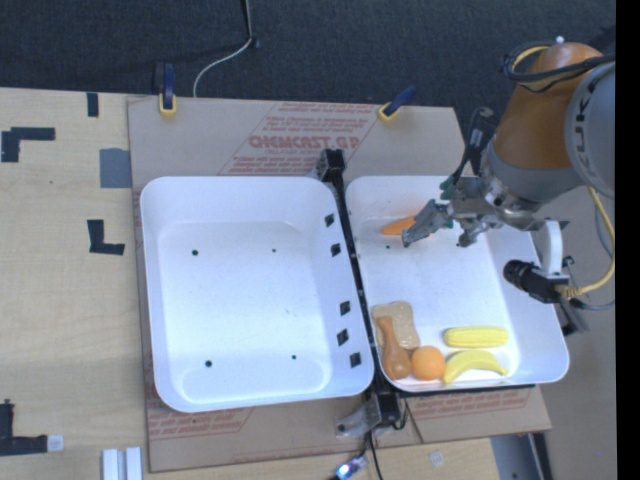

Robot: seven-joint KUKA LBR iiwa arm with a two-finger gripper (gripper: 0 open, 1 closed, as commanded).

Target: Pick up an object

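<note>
A small orange carrot-like piece point(397, 227) lies at the back left of the right bin point(520, 298). My gripper point(443, 234) hangs over the back of that bin, open, with its fingers spread wide. Its left fingertip point(417, 232) is right beside the orange piece, and I cannot tell whether the two touch. Nothing sits between the fingers. In the bin's front corner lie a tan bread piece point(396, 320), a brown-orange stick point(392, 354), an orange ball point(428, 364), a yellow corn cob point(475, 337) and a banana point(476, 367).
The left bin point(165, 268) stands beside the right one, with a black divider strip point(344, 268) between them. Both rest on a cardboard sheet point(290, 138) held by clamps at the back. A black part of the arm point(535, 280) overhangs the right bin's rim.
</note>
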